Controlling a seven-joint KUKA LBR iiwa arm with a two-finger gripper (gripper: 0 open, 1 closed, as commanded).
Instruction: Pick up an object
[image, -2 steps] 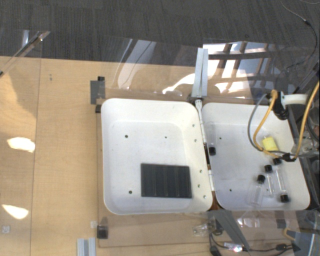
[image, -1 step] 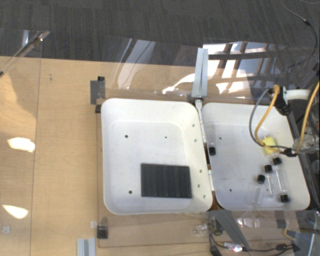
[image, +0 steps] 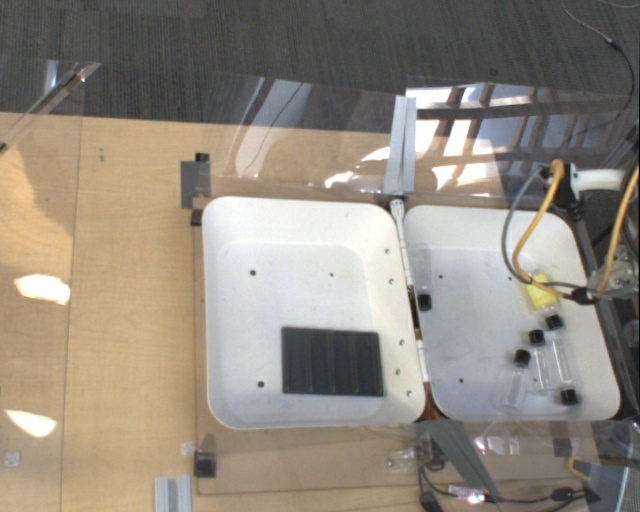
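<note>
Nearest the viewer, a small dark bracket (image: 204, 463) sits on the wooden counter (image: 100, 330), just outside the near corner of the left bin (image: 230, 240). Inside that bin a dark ribbed slab (image: 332, 362) lies flat towards the near wall, apart from every side.

The right bin (image: 470, 250) holds the smaller things. A lone black piece (image: 424, 300) lies close to its left wall. Several small black pieces (image: 521, 356) are scattered in the near right corner, around a clear piece (image: 551, 370) that is hard to make out against the white floor. A yellow scrap (image: 540, 292) lies farther back, near the cable; whether it is loose or belongs to the robot cannot be told.

The hand (image: 598, 290) stands at the right edge of the view, over the right wall of the right bin and mostly cut off. Whether it is apart or together cannot be told, and nothing can be seen clamped in it.

Step in hand, as judged: the approach. No object has been lifted, and all of them rest on the bin floors.

Next move, as judged: the scattered pieces are nearest the hand and so the likeliest choice. The hand would need to centre over one piece, descend to the floor and close on it alone. The pieces are small and crowded, so a miss or a double grasp is a fair risk.
</note>
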